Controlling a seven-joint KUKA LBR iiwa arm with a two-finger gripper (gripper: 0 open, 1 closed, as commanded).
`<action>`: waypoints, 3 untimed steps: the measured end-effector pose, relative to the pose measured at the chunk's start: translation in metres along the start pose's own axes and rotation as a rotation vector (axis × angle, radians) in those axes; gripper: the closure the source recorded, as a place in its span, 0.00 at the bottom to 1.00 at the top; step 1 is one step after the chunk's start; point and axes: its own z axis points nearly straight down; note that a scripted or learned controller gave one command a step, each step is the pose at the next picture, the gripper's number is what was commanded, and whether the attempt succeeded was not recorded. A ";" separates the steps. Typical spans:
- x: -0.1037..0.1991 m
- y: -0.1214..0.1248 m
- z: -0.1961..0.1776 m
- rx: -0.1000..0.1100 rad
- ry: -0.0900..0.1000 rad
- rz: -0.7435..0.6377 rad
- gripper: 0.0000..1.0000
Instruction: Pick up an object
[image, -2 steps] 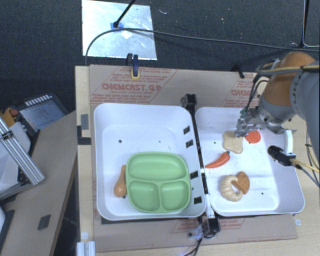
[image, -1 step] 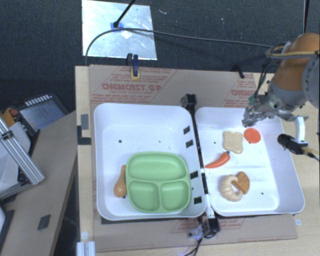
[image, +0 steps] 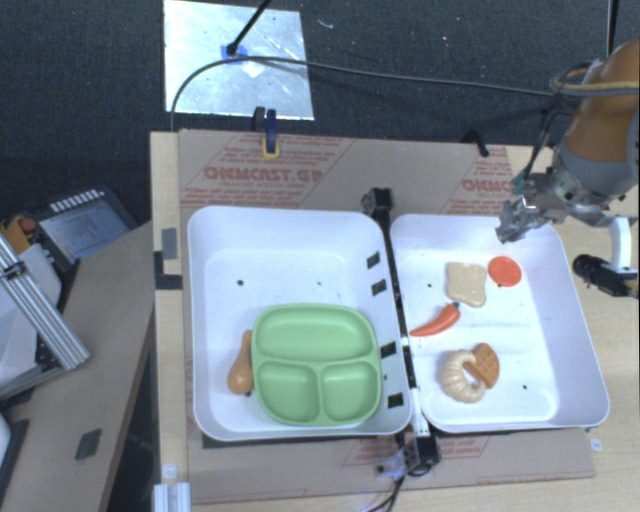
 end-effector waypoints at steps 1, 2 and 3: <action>-0.004 0.002 -0.065 -0.003 -0.001 0.000 1.00; 0.052 0.002 -0.067 0.003 0.002 -0.004 1.00; 0.106 -0.007 -0.047 0.006 0.003 -0.003 1.00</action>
